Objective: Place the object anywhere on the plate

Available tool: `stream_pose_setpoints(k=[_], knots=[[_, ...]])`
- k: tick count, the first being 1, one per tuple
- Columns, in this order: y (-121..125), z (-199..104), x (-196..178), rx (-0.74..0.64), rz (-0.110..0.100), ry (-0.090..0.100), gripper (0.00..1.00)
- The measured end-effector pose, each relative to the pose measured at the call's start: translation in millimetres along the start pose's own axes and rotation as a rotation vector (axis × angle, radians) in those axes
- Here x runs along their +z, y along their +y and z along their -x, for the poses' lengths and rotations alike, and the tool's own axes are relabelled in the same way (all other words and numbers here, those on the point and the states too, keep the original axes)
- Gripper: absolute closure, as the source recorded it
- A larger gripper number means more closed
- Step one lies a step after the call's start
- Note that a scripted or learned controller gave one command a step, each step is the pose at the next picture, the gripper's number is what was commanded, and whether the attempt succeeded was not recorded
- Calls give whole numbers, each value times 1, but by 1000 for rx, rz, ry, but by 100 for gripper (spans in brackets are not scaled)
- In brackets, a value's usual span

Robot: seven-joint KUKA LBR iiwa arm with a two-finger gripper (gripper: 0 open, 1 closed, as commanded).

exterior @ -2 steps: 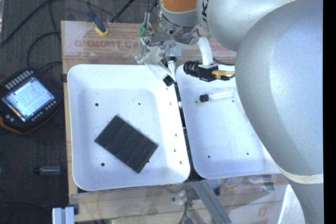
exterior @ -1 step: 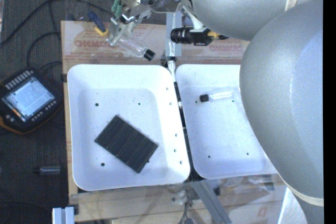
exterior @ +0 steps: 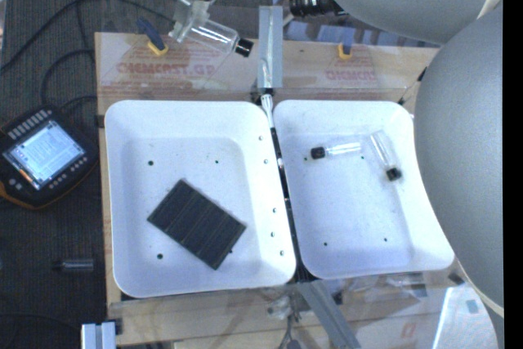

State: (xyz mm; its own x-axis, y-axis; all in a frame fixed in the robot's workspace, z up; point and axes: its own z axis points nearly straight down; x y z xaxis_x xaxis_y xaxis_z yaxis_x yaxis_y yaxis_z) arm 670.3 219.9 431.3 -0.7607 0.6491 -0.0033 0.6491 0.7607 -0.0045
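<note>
A dark ribbed rectangular plate (exterior: 196, 223) lies flat in the left bin (exterior: 131, 127), towards its front. High above the bench's back edge, beyond the left bin, my gripper (exterior: 187, 20) is shut on a clear vial (exterior: 214, 34) with a black cap. The vial sticks out sideways to the right of the fingers, with the cap at its right end. Two more clear vials with black caps lie in the right bin (exterior: 409, 249): one (exterior: 335, 149) lying crosswise, the other (exterior: 383, 154) angled beside it.
A metal post (exterior: 269, 53) stands at the back between the bins. The arm's large grey body fills the upper right and right side. A pendant with a lit screen (exterior: 41, 155) lies on the floor at left, with cables running behind the bench.
</note>
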Motion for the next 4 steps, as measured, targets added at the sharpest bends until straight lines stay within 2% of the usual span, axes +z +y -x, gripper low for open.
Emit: stream_pose_setpoints(k=[4], knots=[[4, 7, -27, 10, -22, -18, 100]])
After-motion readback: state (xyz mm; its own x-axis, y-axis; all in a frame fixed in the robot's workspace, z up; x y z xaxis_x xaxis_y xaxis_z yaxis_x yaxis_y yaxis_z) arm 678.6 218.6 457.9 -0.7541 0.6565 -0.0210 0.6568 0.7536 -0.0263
